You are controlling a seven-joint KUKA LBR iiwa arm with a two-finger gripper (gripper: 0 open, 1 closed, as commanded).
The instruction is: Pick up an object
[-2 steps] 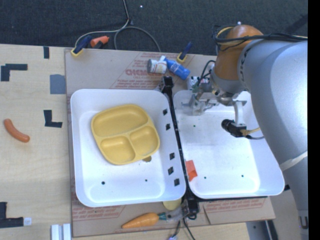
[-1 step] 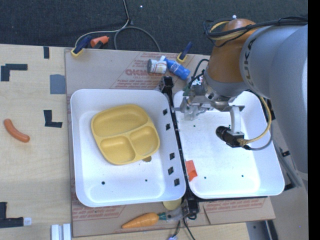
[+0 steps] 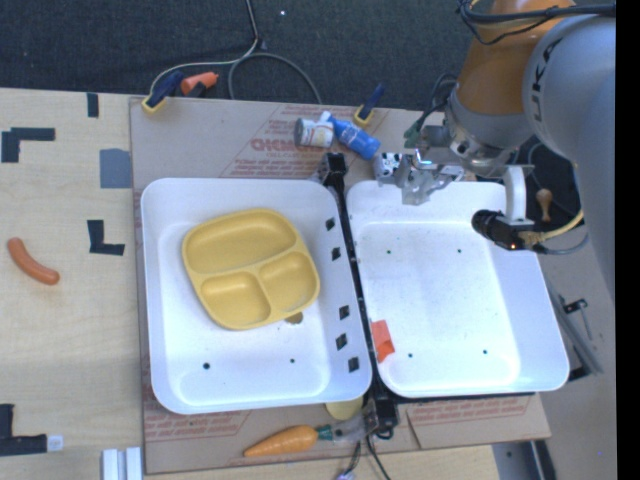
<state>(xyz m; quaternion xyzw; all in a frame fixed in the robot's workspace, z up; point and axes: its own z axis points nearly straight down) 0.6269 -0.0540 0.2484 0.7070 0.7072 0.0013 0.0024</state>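
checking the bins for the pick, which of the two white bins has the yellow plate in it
The left bin holds the yellow divided plate. The right bin, under the gripper, has no plate in it.

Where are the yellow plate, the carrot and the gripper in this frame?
yellow plate (image 3: 250,267): camera view, middle divider of the plate.
carrot (image 3: 282,440): camera view, orange body.
gripper (image 3: 420,183): camera view, between the fingertips.

The right bin lies open across its whole floor for a pass from above, while the yellow divided plate fills the middle of the left bin, leaving free room along its near and left edges.
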